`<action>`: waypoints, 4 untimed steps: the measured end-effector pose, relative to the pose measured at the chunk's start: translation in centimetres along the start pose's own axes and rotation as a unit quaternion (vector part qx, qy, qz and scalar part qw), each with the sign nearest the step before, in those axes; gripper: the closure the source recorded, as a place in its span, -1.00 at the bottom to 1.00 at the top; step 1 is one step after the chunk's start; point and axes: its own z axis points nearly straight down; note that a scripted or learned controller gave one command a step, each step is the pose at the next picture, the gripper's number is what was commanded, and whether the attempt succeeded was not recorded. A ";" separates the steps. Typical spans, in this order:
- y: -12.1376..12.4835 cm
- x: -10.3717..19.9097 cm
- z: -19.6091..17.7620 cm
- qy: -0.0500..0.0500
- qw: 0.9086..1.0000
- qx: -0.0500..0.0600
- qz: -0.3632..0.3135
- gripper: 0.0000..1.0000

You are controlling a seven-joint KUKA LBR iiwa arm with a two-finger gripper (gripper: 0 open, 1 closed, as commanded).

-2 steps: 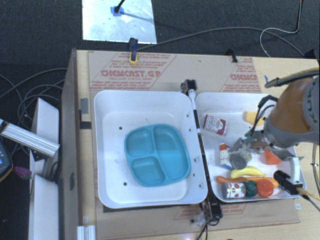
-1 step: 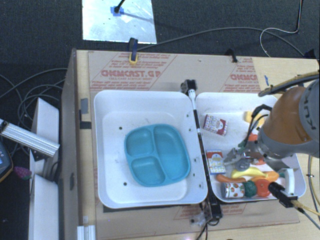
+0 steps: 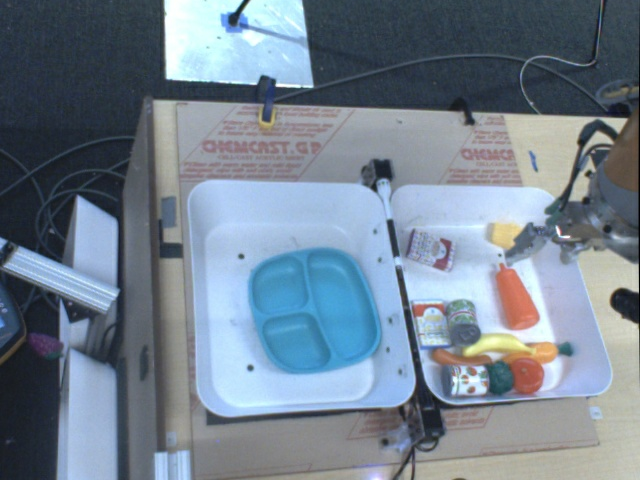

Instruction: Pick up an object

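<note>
My gripper [image 3: 541,252] hangs over the upper right part of the right bin [image 3: 590,320], open, with nothing between its fingers. A yellow wedge [image 3: 504,233] lies just left of it. An orange bottle [image 3: 517,299] lies just below it. A red and white packet [image 3: 430,250] sits further left in the same bin. Along the bin's near side lie a small carton [image 3: 430,323], a green can [image 3: 462,317], a banana [image 3: 496,345], a carrot [image 3: 546,350], a red tomato [image 3: 527,375] and a tin [image 3: 464,380].
The left bin [image 3: 215,268] holds a blue divided plate [image 3: 315,309]. A black clip [image 3: 378,174] sits at the far end of the rim the two bins share. Cables run across the dark floor behind the bench.
</note>
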 end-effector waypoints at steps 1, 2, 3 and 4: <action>1.7 -3.0 13.9 0.002 1.000 0.004 0.002 -1.00; 2.0 -3.1 12.6 0.001 1.000 0.001 0.001 1.00; 7.9 4.0 8.7 0.001 1.000 0.000 -0.001 1.00; 4.8 11.9 1.9 0.002 1.000 0.000 -0.001 1.00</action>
